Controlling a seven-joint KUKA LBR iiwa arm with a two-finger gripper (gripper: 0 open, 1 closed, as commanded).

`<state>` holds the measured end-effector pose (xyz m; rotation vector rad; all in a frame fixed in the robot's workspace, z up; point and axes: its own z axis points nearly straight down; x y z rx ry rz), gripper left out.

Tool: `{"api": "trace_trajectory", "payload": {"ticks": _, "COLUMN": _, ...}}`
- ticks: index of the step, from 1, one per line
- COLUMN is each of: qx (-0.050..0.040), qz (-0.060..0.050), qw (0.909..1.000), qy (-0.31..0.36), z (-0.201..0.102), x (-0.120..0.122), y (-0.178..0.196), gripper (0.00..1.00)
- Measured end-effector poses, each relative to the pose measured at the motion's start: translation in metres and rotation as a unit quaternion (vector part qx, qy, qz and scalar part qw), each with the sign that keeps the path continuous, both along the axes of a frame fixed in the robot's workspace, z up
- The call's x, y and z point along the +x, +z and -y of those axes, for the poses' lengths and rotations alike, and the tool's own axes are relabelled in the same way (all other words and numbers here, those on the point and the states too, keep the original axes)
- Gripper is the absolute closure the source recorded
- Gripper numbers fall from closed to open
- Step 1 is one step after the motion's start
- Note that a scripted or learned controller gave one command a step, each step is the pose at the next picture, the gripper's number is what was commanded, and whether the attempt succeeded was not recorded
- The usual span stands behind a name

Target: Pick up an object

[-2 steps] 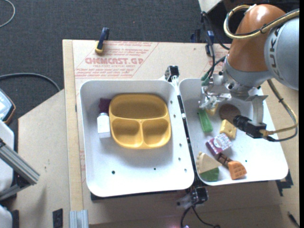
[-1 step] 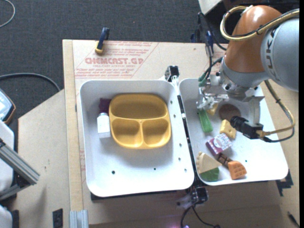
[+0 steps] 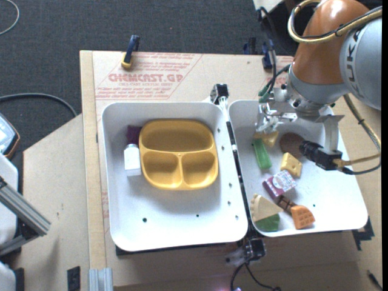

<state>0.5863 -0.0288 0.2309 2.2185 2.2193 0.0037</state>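
Two white bins sit side by side on the counter. Over the right bin point(image 3: 339, 205), the tool point(image 3: 267, 123) hangs above a green stick point(image 3: 262, 154); whether it grips anything cannot be told. A yellow divided tray point(image 3: 178, 153) fills the left bin point(image 3: 115, 211).

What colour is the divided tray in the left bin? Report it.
Yellow-orange all over; the divided tray shows plainly in the camera view.
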Motion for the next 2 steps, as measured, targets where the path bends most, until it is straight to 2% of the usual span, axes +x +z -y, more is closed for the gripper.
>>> {"api": "trace_trajectory", "payload": {"ticks": 1, "qx": 0.0007, "qz": -0.004, "qw": 1.0, "qy": 0.0, "z": -0.005, "x": -0.008, "y": -0.017, "gripper": 1.0}}
{"api": "trace_trajectory", "payload": {"ticks": 2, "qx": 0.0004, "qz": -0.001, "qw": 1.0, "qy": -0.001, "z": -0.003, "x": -0.015, "y": 0.001, "gripper": 1.0}}
